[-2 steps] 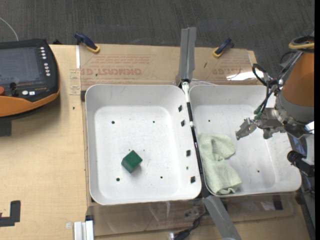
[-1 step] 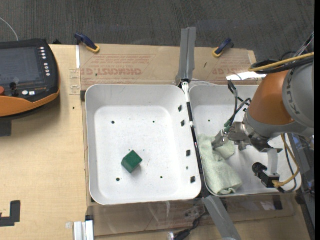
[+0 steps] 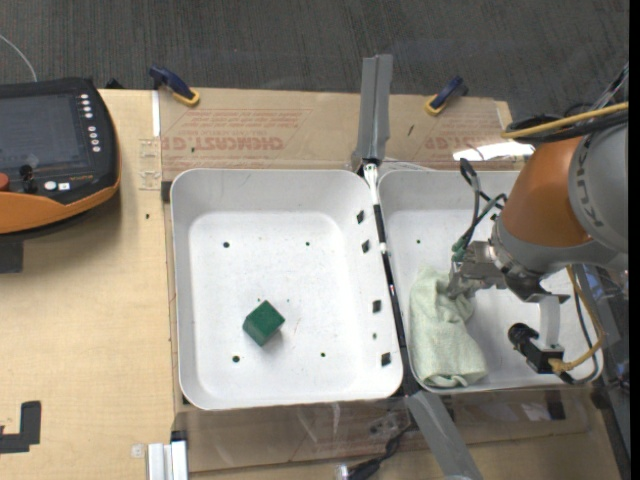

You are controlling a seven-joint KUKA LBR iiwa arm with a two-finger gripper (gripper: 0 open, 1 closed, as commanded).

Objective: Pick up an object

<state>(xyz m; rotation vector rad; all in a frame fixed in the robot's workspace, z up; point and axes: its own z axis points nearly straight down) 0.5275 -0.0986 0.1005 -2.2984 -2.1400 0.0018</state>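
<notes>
Nearest the camera, the front edge of the tabletop [image 3: 90, 368] is showing bare tan cardboard, with a small metal bracket [image 3: 165, 458] sitting at the lower edge. Two shallow white bins are lying side by side on it. In the left bin [image 3: 200, 218], one green block [image 3: 264, 323] is resting alone on the floor, toward the front and slightly left of centre, well apart from the walls. In the right bin [image 3: 420, 208], one pale crumpled cloth [image 3: 443, 333] is lying against the front-left corner, just beside the divider between the bins.

The tool [image 3: 463, 286] is reaching down from the right onto the upper part of the cloth, touching or pressing into its folds; how far its fingers are parted I cannot tell, and whether any fabric is caught between them is hidden. Above it the arm's orange band [image 3: 545, 198] and grey body are leaning in over the right bin, with cables trailing beside.

Farther back, the cardboard behind the bins is carrying red printed lettering [image 3: 245, 143], upside down from this view and too faint to read with confidence. Two blue-and-orange clamps are gripping the far edge, one at the left [image 3: 175, 85] and one at the right [image 3: 445, 95]. At far left, one orange-and-grey control pendant [image 3: 50, 148] with a dark screen is lying on the tabletop.
</notes>
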